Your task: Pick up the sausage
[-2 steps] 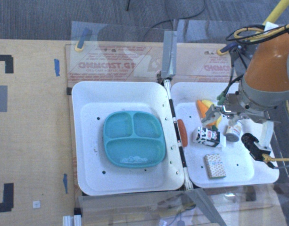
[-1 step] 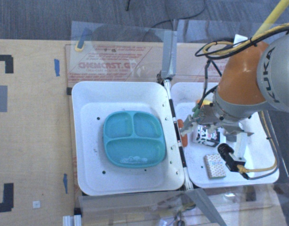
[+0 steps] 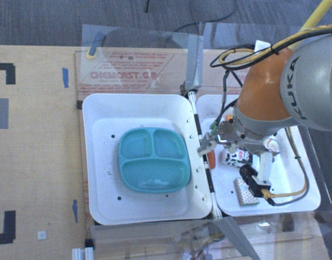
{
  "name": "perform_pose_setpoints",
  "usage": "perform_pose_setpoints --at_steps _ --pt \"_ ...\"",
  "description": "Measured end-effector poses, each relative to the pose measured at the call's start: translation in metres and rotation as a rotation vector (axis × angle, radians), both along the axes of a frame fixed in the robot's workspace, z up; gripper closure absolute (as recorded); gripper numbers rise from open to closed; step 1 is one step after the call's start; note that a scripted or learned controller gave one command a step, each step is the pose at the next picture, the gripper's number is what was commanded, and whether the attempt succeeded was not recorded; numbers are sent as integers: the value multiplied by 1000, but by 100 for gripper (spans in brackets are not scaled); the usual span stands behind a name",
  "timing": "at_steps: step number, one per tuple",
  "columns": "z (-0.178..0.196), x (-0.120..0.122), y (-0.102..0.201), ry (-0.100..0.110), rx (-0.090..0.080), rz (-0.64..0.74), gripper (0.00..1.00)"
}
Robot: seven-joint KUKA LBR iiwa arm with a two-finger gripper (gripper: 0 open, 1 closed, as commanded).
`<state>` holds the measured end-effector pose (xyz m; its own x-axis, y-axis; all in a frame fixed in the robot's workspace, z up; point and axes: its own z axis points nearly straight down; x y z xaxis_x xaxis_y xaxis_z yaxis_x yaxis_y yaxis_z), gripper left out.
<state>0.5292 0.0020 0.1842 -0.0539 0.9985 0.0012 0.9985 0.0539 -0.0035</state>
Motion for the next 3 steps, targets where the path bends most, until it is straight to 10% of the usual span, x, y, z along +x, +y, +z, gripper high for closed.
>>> perform_pose_setpoints --at_steps 1,2,3 --pt "105 51 9 -5 -2 10 0" --pt "115 52 10 -8 -4 12 100" --pt "115 52 11 -7 -4 13 0"
